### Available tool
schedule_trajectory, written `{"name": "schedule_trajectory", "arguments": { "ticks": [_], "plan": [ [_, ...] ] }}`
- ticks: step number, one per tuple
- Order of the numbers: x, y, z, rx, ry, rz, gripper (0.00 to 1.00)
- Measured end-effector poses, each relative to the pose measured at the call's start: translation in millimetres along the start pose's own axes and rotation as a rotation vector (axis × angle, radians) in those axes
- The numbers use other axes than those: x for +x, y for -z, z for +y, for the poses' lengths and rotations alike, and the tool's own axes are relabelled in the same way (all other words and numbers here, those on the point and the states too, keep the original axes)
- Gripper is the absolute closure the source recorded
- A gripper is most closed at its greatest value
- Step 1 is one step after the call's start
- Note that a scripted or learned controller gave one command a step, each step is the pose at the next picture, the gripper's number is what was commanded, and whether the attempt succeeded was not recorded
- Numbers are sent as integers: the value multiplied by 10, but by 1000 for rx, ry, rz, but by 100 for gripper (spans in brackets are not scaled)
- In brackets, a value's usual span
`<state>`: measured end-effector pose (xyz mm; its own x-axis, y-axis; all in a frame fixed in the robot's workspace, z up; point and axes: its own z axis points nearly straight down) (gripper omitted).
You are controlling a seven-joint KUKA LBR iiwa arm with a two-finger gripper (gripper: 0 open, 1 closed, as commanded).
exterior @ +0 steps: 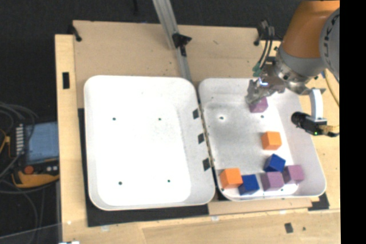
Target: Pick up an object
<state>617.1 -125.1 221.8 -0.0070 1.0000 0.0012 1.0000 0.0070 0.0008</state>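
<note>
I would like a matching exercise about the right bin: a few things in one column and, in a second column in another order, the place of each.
Things:
1. hand
2. lone orange block
3. orange block beside a blue one
4. purple block under the hand

Places:
A. near corner of the right bin, on the side toward the left bin
B. middle of the right bin, apart from the other blocks
C. far part of the right bin, directly below the hand
D. above the far part of the right bin

Pairs: 1-D, 2-B, 3-A, 4-C
</note>
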Motion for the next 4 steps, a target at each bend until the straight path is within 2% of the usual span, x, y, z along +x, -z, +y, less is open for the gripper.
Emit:
{"name": "schedule_trajectory", "arguments": {
  "ticks": [1, 3, 4],
  "plan": [
    [601, 88, -109, 0, 1, 1, 100],
    [1566, 0, -520, 2, 0, 0, 100],
    [2018, 9, -587, 2, 1, 1, 100]
  ]
}}
